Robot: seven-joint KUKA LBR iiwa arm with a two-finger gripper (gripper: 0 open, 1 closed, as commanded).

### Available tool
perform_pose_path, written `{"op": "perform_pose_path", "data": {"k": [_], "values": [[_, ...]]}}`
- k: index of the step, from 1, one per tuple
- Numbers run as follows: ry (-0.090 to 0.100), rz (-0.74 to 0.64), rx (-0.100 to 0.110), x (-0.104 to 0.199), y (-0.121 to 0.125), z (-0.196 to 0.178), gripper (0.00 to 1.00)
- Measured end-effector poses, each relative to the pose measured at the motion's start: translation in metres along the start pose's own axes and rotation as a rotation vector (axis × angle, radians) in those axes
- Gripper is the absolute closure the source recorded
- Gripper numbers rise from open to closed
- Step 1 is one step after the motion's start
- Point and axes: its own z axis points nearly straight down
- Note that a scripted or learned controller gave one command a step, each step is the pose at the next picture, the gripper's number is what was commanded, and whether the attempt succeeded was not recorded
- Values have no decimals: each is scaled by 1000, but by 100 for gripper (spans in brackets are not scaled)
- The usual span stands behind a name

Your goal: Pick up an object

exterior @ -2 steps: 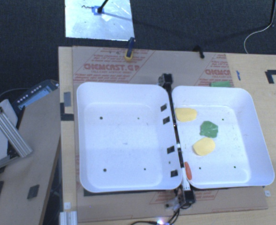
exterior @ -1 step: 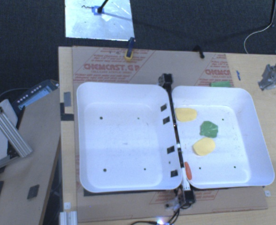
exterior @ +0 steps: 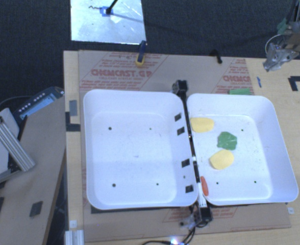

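Note:
The right bin [exterior: 272, 137] holds a yellow flat piece [exterior: 202, 124] near its left wall, a green lumpy piece [exterior: 227, 140] at its middle, and a second yellow piece [exterior: 221, 160] just below the green one. A small orange-red piece [exterior: 204, 186] lies at the bin's lower left, against the divider. My gripper [exterior: 278, 56] hangs at the top right, well above and behind the right bin, far from all the pieces. Nothing shows between its fingers.
The left bin [exterior: 134, 147] sits beside the right one, joined by black clips [exterior: 185, 162]. A shiny metal sheet [exterior: 106, 13] lies at the back. A grey device [exterior: 38, 102] and a metal rail [exterior: 7, 139] stand left of the bench.

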Motion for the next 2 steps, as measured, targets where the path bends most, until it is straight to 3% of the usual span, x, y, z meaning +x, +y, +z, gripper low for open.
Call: {"op": "perform_pose_path", "data": {"k": [1, 2], "values": [[0, 3, -6, 6, -42, -85, 100], [5, -3, 15, 83, -54, 32, 100]]}}
